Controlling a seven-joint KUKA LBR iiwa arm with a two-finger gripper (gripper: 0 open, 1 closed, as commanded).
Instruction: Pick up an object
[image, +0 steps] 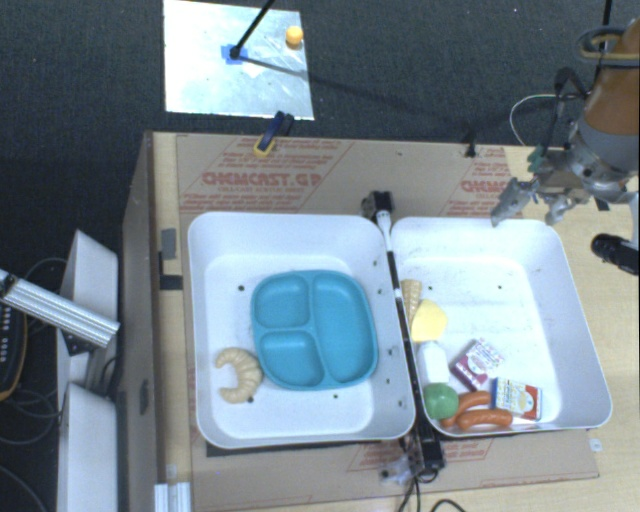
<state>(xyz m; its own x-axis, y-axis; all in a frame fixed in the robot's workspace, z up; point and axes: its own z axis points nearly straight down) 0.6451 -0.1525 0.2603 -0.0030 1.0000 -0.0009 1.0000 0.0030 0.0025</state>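
Two white bins side by side. The left bin (215, 260) holds two things: one croissant (239, 373) at about 7 o'clock, pale tan and curved, and one blue divided plate (312, 328) with three compartments at centre, just beside the croissant.

The right bin (560, 300) holds a cluster of about seven pieces along its left wall and near corner. One waffle cone (410, 294) lies against the divider, one yellow wedge (429, 321) touches it below, and one white bottle (432, 359) comes next. One green ball (440, 399) sits at 7 o'clock, one orange-red sausage (480, 416) lies flat along the near rim, and one red-and-white packet (479, 361) and one small red, white and blue carton (518, 397) sit toward 6 o'clock.

The gripper (535, 203) hangs over the far rim of the right bin at roughly 1 o'clock, fingers spread apart, nothing between them. Every piece lies well apart from it, toward 7 o'clock of the gripper.
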